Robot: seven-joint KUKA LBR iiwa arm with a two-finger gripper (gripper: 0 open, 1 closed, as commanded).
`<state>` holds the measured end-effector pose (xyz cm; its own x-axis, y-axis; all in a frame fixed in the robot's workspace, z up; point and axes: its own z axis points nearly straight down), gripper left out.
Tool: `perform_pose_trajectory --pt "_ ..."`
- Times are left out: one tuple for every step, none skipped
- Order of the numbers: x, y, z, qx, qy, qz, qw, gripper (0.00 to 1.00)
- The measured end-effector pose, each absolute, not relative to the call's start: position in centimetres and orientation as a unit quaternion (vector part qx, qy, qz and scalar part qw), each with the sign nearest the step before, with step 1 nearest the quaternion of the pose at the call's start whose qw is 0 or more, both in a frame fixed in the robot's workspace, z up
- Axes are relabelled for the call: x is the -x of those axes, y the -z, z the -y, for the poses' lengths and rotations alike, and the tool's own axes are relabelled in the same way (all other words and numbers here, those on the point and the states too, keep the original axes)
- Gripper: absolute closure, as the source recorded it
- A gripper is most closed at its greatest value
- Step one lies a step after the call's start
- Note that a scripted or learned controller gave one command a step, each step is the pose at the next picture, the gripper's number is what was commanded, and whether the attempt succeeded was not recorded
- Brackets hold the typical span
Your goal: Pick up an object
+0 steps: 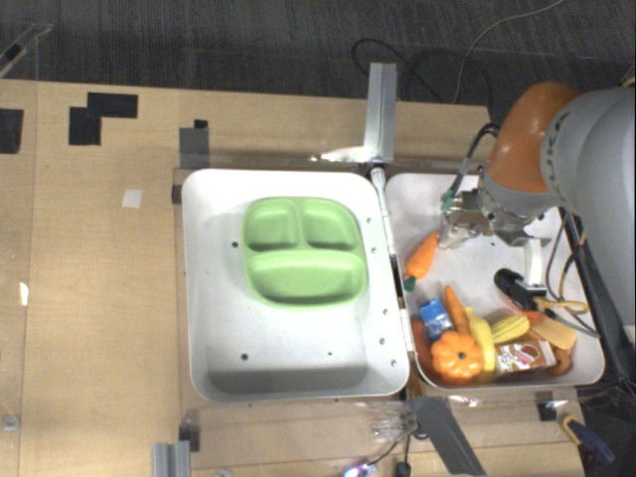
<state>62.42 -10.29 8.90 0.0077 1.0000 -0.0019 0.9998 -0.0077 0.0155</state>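
My gripper (459, 229) hangs over the upper left part of the right bin (417, 195), reaching in from the right. An orange carrot (422, 256) lies just down and left of it, close to the bin's left wall; I cannot tell whether they touch. At the bin's front lies a pile: a blue item (434, 317), a second carrot (455, 306), an orange pumpkin (457, 357), a yellow banana (482, 337), a corn cob (511, 325) and a small printed box (517, 356).
The left bin (214, 296) holds a green divided plate (303, 249) near its middle. A metal post (382, 107) stands behind the wall between the two bins. The arm's grey body and orange band cover the right bin's far right corner.
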Motion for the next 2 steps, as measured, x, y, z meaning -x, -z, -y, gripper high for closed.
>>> perform_pose_trajectory --pt "-58.52 -10.93 11.47 -0.692 -0.0004 -0.722 0.0 1.0" --pt "-58.52 -10.92 11.46 -0.692 -0.0004 -0.722 0.0 0.0"
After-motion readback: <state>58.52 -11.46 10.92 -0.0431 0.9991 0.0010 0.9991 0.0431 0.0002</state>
